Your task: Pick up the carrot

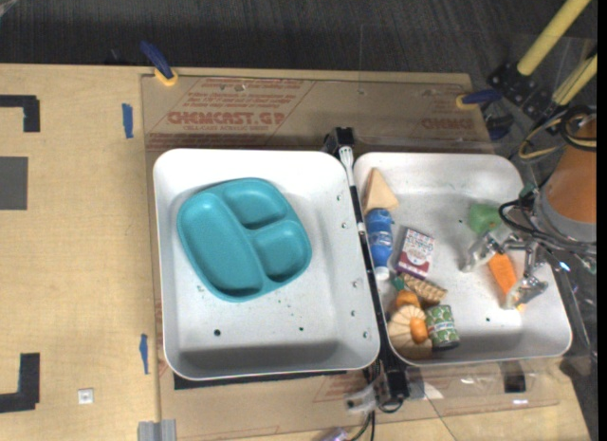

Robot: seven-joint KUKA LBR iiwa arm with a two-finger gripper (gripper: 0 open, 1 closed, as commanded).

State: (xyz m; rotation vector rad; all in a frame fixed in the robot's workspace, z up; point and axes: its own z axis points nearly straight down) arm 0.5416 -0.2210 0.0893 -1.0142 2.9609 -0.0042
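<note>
The small orange plastic toy carrot (502,275) looks light, rigid and slick; the metal two-finger gripper (501,268) straddles its middle, jaws spread, not yet clamped.

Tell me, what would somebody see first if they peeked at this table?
Probably the big teal divided plate, lying by itself in the left white bin. Next, the jumble of toy food in the right bin: a blue bottle, a small can and a bright orange carrot. The robot's gripper hangs right at the carrot, its metal fingers on either side.
</note>
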